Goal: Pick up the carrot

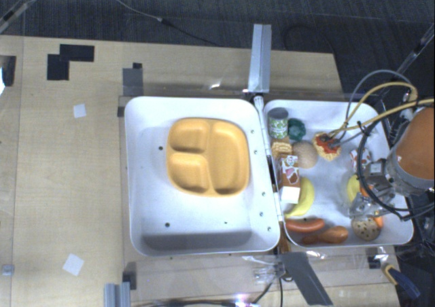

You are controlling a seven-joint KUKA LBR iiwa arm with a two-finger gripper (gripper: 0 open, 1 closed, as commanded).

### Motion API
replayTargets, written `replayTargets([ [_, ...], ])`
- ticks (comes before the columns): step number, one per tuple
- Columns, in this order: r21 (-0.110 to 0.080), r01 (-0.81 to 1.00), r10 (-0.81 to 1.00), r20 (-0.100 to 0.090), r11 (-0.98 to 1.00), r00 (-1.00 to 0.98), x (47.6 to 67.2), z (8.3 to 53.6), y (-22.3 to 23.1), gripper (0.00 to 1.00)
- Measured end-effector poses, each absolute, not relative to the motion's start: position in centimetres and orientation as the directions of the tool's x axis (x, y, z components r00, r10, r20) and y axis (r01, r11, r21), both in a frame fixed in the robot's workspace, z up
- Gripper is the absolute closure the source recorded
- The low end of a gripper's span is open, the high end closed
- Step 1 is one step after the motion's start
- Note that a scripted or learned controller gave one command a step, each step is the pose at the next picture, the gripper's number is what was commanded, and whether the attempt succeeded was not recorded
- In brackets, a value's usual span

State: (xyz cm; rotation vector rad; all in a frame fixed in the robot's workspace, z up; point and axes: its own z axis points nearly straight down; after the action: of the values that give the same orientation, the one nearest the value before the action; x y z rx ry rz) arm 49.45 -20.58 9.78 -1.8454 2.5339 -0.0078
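My gripper sits almost on the carrot, an orange bit just under it beside the cookie; long axis hidden, and I can't tell if it's open or closed.

arm: orange band | grey wrist | yellow, black looping cables

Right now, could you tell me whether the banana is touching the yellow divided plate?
Apart. The camera view shows the banana in the right bin and the yellow divided plate in the left bin, with both bin walls between them.
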Motion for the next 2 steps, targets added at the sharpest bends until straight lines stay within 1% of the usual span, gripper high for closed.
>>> replayTargets([
  [1, -0.014, -0.901, -0.901, -0.004, 0.433, -0.433, 52.4, 9.1, -15.2, 1.0],
  [2, -0.014, -0.998, -0.999, 0.001, 0.054, -0.054, 53.0, 9.0, -20.4, 1.0],
])
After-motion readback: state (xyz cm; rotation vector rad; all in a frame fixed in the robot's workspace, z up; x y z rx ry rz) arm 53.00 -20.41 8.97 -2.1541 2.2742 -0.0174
